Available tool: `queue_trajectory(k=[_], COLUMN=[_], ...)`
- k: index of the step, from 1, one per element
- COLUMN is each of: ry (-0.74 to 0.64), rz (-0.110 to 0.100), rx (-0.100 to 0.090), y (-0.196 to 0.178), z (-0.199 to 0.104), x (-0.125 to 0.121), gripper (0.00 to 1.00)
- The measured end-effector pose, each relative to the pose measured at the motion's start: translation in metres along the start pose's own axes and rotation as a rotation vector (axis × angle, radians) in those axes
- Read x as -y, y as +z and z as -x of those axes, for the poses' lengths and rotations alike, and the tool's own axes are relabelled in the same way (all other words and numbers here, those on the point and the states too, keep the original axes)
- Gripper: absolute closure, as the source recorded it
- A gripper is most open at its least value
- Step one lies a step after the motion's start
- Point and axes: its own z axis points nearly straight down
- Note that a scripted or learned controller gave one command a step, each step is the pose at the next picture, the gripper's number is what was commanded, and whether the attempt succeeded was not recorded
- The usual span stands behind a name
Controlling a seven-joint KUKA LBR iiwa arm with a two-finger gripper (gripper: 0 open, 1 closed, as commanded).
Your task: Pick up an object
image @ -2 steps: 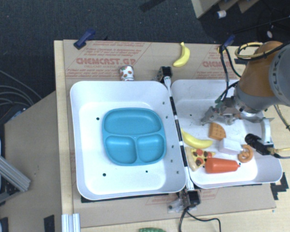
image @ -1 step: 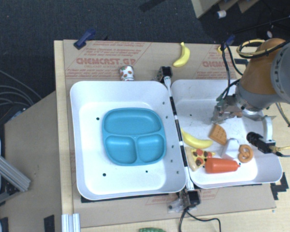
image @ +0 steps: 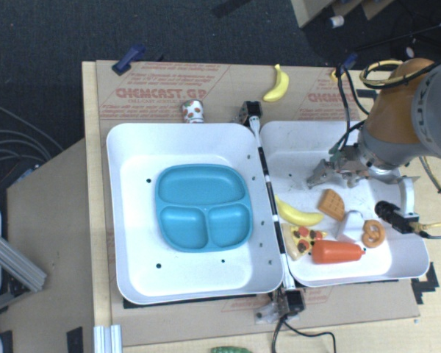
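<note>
1. Bench (image: pixel 169 90) edge nearest the camera: a green thing (image: pixel 231 350), cut off by the picture's border, lies well in front of the banana (image: pixel 298 213) and outside both bins.
2. An orange-red carrot (image: pixel 336 251) lies in the right bin (image: pixel 301 149), just in front of the banana and to its right, close to the bin's front wall.
3. A pizza slice (image: pixel 301 240) lies right in front of the banana, touching or nearly touching the carrot's left end.
4. A pretzel (image: pixel 373 233) sits well to the banana's right, beyond the carrot's right end.
5. The banana itself lies on the floor of the right bin, hard against the wall shared with the left bin (image: pixel 132 271).
6. A brown cracker (image: pixel 332 203) lies just beside the banana's right tip, slightly behind it.
7. A blue divided plate (image: pixel 203 206) rests in the left bin, level with the banana and to its left.
8. The gripper (image: pixel 345 171) hangs low over the right bin, behind the banana and to its right, just past the cracker. Nothing can be seen pinched in it, and I cannot tell whether it is spread or pressed together.
9. The arm (image: pixel 397 123) rises from the gripper, farther back and to the right.
10. A second banana (image: pixel 277 85) lies on the bench far behind the first, outside the bins.
</note>
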Motion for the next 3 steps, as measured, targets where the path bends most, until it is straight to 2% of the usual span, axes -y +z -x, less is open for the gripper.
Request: queue_trajectory(k=[1, 2, 3], ry=[-0.002, -0.001, -0.003], rz=[0.0, -0.003, 0.001], rx=[0.0, -0.001, 0.001], y=[0.01, 0.01, 0.009], z=[-0.007, 0.0, -0.007], x=[-0.048, -0.036, -0.073], gripper=[0.0, 0.0, 0.0])
